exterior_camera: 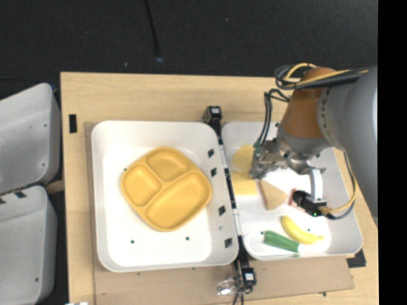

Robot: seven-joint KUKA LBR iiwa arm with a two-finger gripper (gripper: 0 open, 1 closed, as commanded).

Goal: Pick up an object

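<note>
1. Two shallow white bins sit side by side on a wooden bench (159,94); the left bin (105,189) is well apart from the arm, and the right bin (343,234) lies under it.
2. One yellow divided plate (166,187) with three compartments rests flat in the middle of the left bin.
3. The grey arm (346,116) with its orange band (305,110) reaches in from the right over the upper part of the right bin.
4. Its gripper (262,165) hangs low near the left wall of the right bin, over a pale yellow round piece (242,157) that is partly hidden beneath it.
5. How far the gripper is spread, or whether it has hold of anything, cannot be told from this view.
6. A tan wedge (272,194) lies just below the gripper, near the bin's middle.
7. A banana (300,230) lies toward the lower edge of the right bin, with a green vegetable (280,241) just beside it on the left.
8. A pale yellow flat piece (243,186) lies beside the left wall, next to the wedge.
</note>
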